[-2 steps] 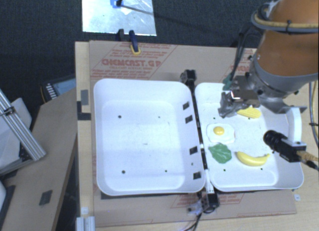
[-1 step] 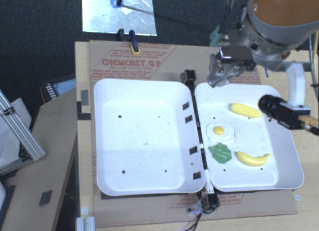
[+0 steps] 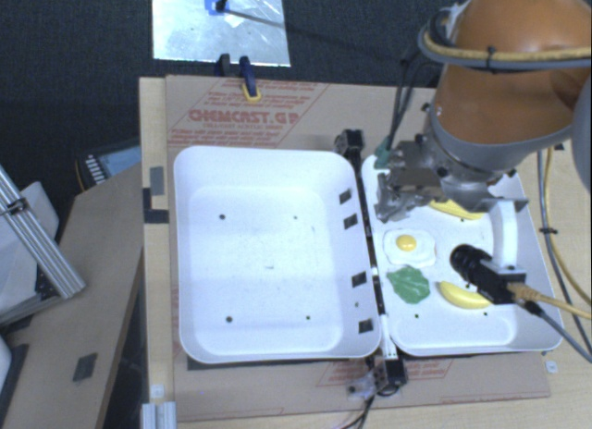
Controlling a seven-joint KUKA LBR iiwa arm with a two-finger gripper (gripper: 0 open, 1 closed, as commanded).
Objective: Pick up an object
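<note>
Nearest to the front edge of the bench lies the cardboard sheet (image 3: 240,113) that carries both bins; on it the left bin (image 3: 268,261) and the right bin (image 3: 462,339) sit side by side, their inner walls touching along the middle.

The things I could pick up are all in the right bin. In its near half a green leaf-shaped piece (image 3: 408,284) lies close to the left wall; a yellow banana (image 3: 462,296) lies just to the right of it, slightly apart. Just beyond the green piece, touching or almost touching it, rests a fried egg (image 3: 409,247), yolk upward.

Farther still, my gripper (image 3: 398,203) hangs low over the far left part of the right bin, just beyond the egg and near the wall between the bins; whether it is spread or pressed together I cannot tell from this slant, nor whether it touches the bin floor. To its right a second yellow piece (image 3: 455,207) shows partly from under my wrist; above that, the orange band (image 3: 513,48) of my arm bulks large.

At the far edge of the cardboard a blue and yellow clamp (image 3: 248,80) grips the sheet; beyond it lies a square of shiny foil (image 3: 220,11).
</note>
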